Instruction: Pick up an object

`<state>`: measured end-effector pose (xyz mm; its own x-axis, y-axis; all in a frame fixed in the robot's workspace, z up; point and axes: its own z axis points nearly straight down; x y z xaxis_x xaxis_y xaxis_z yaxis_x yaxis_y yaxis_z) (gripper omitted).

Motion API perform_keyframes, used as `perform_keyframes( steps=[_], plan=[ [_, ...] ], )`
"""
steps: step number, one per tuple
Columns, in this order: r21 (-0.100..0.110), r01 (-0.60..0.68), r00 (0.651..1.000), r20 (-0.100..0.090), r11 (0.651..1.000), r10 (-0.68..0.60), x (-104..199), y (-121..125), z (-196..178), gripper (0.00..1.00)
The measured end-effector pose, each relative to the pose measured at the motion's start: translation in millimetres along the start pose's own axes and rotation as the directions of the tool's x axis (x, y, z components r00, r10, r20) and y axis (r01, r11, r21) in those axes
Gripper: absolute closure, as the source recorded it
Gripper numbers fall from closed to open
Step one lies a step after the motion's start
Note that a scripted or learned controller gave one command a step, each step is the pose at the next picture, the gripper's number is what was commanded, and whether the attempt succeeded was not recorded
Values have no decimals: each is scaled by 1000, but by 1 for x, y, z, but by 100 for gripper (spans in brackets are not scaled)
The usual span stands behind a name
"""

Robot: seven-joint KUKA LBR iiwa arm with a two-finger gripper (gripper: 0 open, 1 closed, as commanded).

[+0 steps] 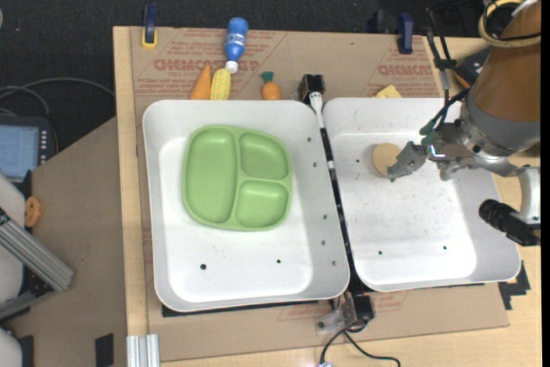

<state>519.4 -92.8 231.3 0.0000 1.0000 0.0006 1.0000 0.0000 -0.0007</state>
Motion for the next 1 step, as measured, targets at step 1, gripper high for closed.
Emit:
perform_keyframes(
  steps=[1],
  plan=[
    [-3,5,1000,0,1000,-5,31,66,41,0]
  ],
)
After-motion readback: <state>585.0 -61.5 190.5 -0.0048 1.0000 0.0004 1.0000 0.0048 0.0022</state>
